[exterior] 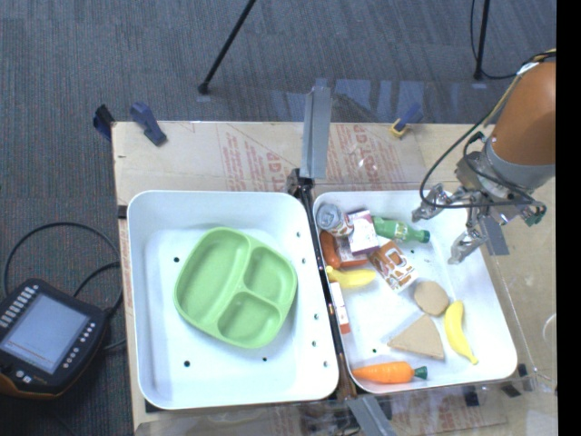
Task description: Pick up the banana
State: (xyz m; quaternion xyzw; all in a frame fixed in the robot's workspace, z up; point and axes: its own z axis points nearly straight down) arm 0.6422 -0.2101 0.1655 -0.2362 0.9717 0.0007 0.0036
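The yellow banana (457, 331) lies curved along the right side of the right bin (505, 334), beside a tan wedge (419, 339) and a round brown biscuit (431, 297). My gripper (438, 235) hangs over the bin's upper right part, well above and behind the banana. Its fingers are spread open with nothing between them. The orange-banded wrist (531, 116) rises at the right edge.
The right bin also holds a green bottle (401, 231), a can (329, 216), small cartons (363, 234), a short yellow piece (354, 278) and a carrot (388, 371). The left bin (154, 352) bears a green divided plate (237, 286). A pendant (41, 334) sits on the floor at left.
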